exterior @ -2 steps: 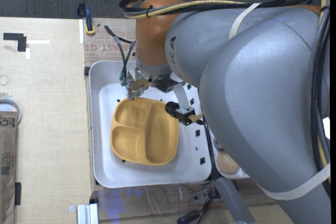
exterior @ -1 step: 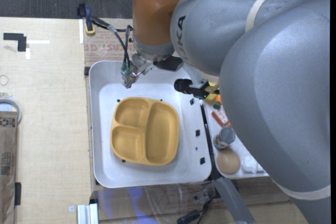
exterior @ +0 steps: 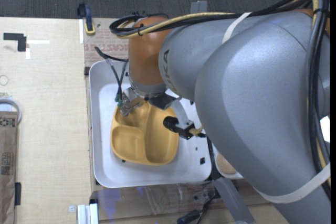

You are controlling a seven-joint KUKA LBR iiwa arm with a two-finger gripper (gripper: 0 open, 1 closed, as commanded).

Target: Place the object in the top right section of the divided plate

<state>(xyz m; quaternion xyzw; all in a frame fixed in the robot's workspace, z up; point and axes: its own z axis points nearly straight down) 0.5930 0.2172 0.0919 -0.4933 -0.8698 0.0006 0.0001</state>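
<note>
The arm (exterior: 252, 86) is seen reaching in from the right, its grey bulk covering most of the bench's (exterior: 47, 113) right half. The orange band (exterior: 149, 52) is placed over the bin's (exterior: 100, 165) upper edge, with black and yellow cables (exterior: 126, 23) looped just above it. The plate (exterior: 144, 141), yellow and divided, is found lying in the bin, toward its lower left, clear of the lower edge. Two sections are shown open to view: a smaller one on the left and a larger one on the right, parted by a ridge. The plate's upper part is overlapped by the wrist. The gripper (exterior: 127, 105) is seen low over the plate's upper left rim, a small metal tip with a green spot beside it. Whether it is open or closed cannot be told, and nothing can be made out in its hold. A black part (exterior: 176, 126) juts from the wrist over the plate's right rim. No loose item is made out on the visible sections. A tan rounded thing (exterior: 226, 165) is glimpsed under the arm, just past the bin's lower right corner; whether it is the task's object cannot be told. A black mark (exterior: 16, 39) is noted near the bench's upper left corner, and a brown bag (exterior: 8, 149) at its left edge.
</note>
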